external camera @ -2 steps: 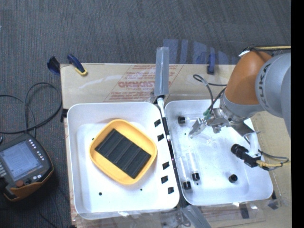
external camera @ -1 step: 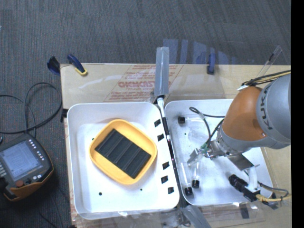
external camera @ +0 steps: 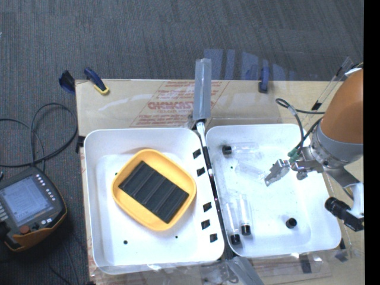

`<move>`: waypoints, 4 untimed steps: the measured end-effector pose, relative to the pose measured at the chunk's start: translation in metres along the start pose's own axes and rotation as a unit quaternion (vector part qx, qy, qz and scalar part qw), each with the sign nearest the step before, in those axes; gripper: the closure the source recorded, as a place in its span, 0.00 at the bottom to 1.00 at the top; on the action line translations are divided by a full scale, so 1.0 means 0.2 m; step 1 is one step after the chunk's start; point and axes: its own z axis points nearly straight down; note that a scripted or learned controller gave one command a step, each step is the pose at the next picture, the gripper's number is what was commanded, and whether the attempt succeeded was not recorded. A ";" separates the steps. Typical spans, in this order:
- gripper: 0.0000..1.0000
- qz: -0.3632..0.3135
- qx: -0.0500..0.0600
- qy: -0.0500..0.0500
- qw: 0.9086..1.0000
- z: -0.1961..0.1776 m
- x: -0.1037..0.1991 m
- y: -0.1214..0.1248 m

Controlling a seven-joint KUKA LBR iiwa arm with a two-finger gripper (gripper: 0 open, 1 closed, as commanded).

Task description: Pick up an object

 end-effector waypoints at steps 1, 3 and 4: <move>0.00 -0.065 0.000 0.000 0.998 0.59 0.18 0.05; 0.00 -0.112 0.000 0.000 0.994 0.64 -0.01 0.38; 0.00 -0.128 0.000 0.000 0.992 0.63 0.09 0.60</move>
